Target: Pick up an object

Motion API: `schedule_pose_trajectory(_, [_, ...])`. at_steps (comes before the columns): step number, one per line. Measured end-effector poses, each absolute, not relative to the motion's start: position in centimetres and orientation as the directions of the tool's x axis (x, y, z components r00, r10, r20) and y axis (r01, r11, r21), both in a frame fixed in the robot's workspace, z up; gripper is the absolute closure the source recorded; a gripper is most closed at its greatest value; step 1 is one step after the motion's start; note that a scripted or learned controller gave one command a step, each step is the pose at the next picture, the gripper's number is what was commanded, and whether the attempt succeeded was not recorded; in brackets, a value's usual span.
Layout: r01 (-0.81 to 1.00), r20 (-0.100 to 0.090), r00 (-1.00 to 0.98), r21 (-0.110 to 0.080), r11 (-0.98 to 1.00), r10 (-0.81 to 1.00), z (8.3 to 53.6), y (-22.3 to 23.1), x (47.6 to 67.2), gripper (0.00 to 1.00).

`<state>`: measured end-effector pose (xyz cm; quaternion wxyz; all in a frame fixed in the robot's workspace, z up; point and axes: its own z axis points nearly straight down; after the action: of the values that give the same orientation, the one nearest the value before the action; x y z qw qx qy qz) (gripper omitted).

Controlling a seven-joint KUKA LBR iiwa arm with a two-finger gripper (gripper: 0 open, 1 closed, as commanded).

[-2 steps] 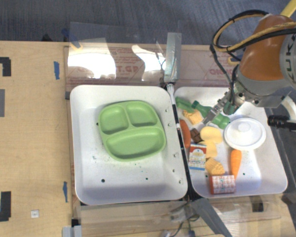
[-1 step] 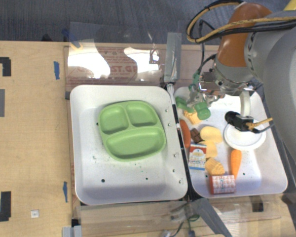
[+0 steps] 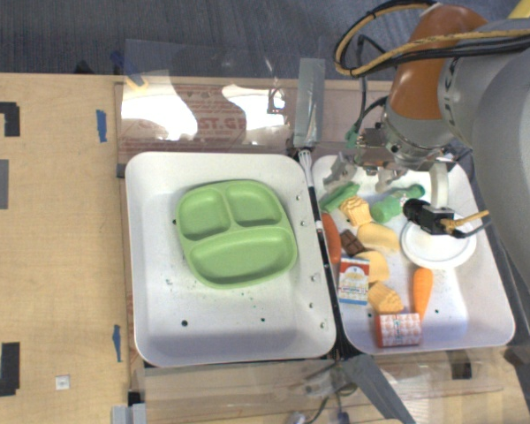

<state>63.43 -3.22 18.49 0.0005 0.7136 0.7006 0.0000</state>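
A red-and-white can (image 3: 398,329) lies lowest in the crowded right bin (image 3: 490,312), while the gripper (image 3: 377,168) hovers upper right over packed toys, its opening impossible to tell, so a descent risks nudging neighbours instead of gripping one.

A green divided plate (image 3: 237,231) lies in the middle of the left white bin (image 3: 150,307). At nine o'clock sits a cardboard sheet (image 3: 49,237) with black marks and blue tape (image 3: 101,124).
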Motion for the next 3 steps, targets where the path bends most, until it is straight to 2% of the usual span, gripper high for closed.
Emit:
schedule_pose_trajectory(1, [0.825, -0.002, 0.565, -0.005, -0.565, 0.825, 18.4, -2.6, 59.1, 0.00])
schedule_pose_trajectory(2, [0.760, -0.002, 0.650, -0.004, -0.650, 0.760, 18.4, -4.0, 50.7, 0.00])
schedule_pose_trajectory(3, [0.700, 0.000, 0.714, 0.000, -0.714, 0.700, 21.9, -5.3, 57.8, 0.00])
